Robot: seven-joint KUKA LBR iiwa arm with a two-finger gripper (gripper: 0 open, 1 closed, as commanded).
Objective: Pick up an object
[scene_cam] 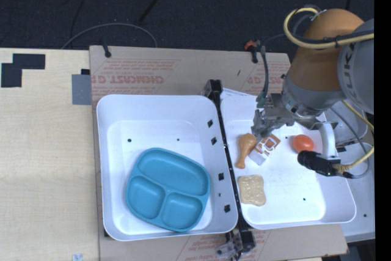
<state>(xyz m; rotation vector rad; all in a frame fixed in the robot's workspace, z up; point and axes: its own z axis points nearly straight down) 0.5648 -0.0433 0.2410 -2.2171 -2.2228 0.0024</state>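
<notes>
In the right bin (305, 208) lie a tan drumstick-shaped toy (245, 148), a small white and orange carton (266, 148), an orange-red ball (302, 143) and a pale beige slice of toast (251, 190). My gripper (264, 126) hangs low over the bin's far left part, just above the carton and right of the drumstick's thick end. The wrist hides the fingertips, and nothing can be seen held in them.
The left bin (116, 125) holds a blue divided plate (168, 188). A black divider (221, 150) runs between the two bins. The arm's grey and orange body (324, 64) overhangs the right bin's far right corner.
</notes>
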